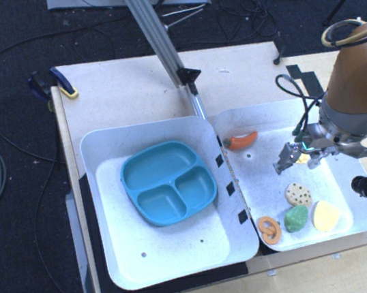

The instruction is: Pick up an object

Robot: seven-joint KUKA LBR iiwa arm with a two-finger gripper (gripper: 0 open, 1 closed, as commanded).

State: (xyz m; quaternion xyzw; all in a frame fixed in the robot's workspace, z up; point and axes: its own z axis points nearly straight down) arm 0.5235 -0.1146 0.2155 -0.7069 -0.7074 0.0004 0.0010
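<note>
My gripper hangs over the middle of the right bin, fingers spread open and nothing between them. Just below it lies a round tan cookie with dark spots. Along the bin's front edge sit an orange pretzel, a green lumpy piece and a yellow piece. An orange carrot-shaped item rests near the bin's back left corner, well left of the gripper.
The left bin holds a blue divided plate. A metal pole slants from the top down to the divider between the bins. The grey arm enters from the right.
</note>
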